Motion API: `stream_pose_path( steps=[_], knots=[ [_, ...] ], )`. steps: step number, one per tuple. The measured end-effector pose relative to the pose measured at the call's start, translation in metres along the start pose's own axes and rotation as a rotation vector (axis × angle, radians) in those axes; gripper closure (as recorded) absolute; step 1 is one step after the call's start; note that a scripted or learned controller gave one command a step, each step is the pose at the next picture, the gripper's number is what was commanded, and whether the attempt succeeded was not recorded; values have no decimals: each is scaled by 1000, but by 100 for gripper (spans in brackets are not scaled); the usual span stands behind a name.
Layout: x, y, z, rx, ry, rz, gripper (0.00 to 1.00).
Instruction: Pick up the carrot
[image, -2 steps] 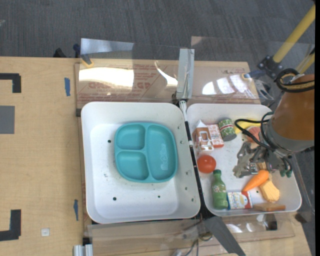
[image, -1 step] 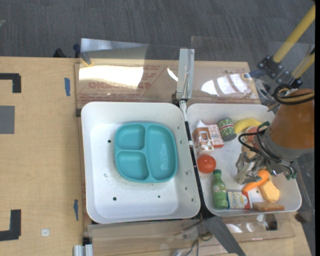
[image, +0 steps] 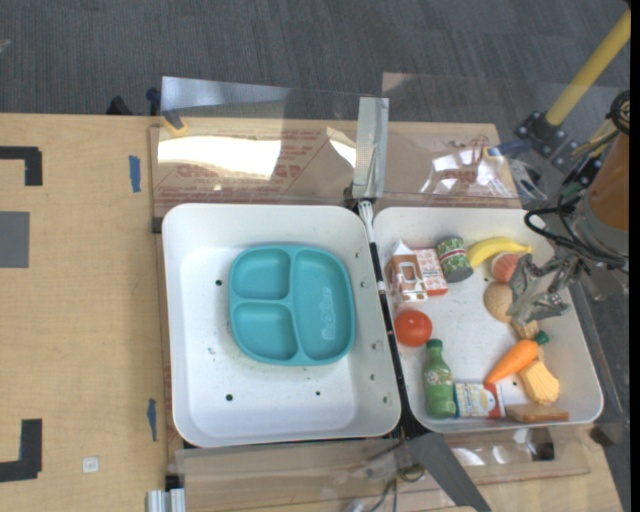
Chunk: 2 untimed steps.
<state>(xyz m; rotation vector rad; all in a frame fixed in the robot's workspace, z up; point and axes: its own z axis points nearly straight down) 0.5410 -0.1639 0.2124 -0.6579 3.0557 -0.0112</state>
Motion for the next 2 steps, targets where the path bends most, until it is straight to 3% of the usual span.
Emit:
stream_pose_path(
  steps=[1, 2],
  knots=[
    [34, 27, 115, -6, 4, -115, 100],
    [-1, 16, 32, -4, 2, -173, 100]
  ],
)
